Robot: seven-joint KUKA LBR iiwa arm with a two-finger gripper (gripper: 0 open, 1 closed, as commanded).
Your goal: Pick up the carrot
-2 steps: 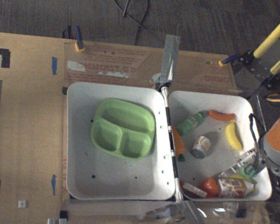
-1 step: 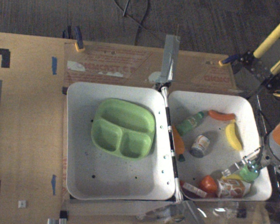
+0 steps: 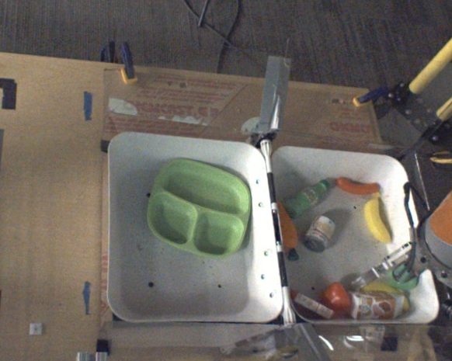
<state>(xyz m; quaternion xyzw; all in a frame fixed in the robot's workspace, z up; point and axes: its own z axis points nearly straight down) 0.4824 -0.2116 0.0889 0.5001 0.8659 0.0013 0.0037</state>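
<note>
**Ana:** Dark carpet runs along the top, with a black cable (image 3: 212,7) looped on it, and below that sits the wooden bench (image 3: 37,200) with the two white bins. What's in the left bin (image 3: 124,285)?

**Ben:** A green divided plate (image 3: 200,207), lying a little toward twelve o'clock of the bin's middle.

**Ana:** And the right bin (image 3: 354,240)?

**Ben:** More crowded. The carrot (image 3: 287,229) lies at nine o'clock, right against the wall shared with the left bin, its long axis running along that wall. Just beside it, toward one o'clock, a green bottle (image 3: 307,198) lies tilted. An orange-red sausage-like piece (image 3: 358,186) is at twelve, a banana (image 3: 377,220) at about two, and a small can (image 3: 321,231) near the centre.

**Ana:** And the bottom edge?

**Ben:** A red tomato-like thing (image 3: 336,296) and a labelled packet (image 3: 376,306) sit between five and six o'clock.

**Ana:** Where's the arm?

**Ben:** Its orange band (image 3: 450,221) shows at three o'clock. The gripper (image 3: 384,268) reaches in at about four, well apart from the carrot, with the can between them. Its metal fingers (image 3: 394,257) look close together, with nothing visibly held between them, though they're small and somewhat blurred.
</note>
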